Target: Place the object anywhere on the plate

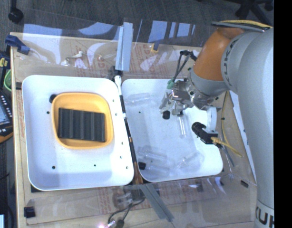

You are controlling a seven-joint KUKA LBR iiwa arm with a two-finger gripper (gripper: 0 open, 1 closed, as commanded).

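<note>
As it lies, clear tube (182,126) runs far-to-near.

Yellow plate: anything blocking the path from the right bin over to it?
Only the two bins' adjoining rims lie between the right bin and the yellow plate. A dark ribbed block covers the plate's middle, leaving its border free.

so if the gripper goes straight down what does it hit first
Likely the white floor of the right bin, or the clear tube lying beside that line; depth is unclear.
</note>
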